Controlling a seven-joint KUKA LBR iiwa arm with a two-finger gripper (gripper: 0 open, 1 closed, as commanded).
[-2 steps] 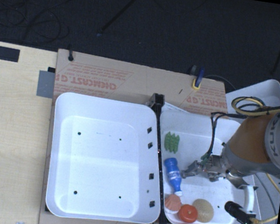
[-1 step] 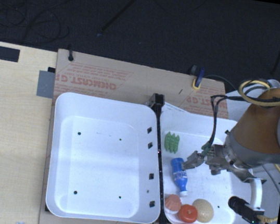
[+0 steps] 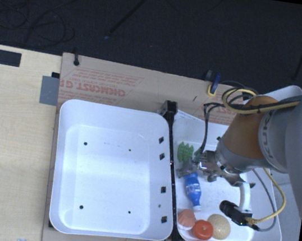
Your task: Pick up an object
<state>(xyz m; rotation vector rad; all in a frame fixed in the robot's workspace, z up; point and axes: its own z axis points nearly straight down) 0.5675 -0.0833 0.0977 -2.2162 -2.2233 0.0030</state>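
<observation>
In the right bin [image 3: 268,240] a blue bottle with a white cap [image 3: 193,189] lies near the left wall. A green toy [image 3: 185,150] sits just above it. At the bin's front edge lie a pink round thing [image 3: 185,218], a red tomato-like ball [image 3: 202,229] and a beige ball [image 3: 219,226]. My gripper [image 3: 202,169] hangs low over the bin, right beside the green toy and just above the bottle's upper end. The wrist hides its fingertips, and I see nothing clearly held between them.
The left bin [image 3: 77,117] is wide and shallow, with a black divider clip strip [image 3: 168,165] between the two bins. The arm with its orange band [image 3: 246,132] reaches in from the right over the right bin's back half. Cardboard lies under both bins.
</observation>
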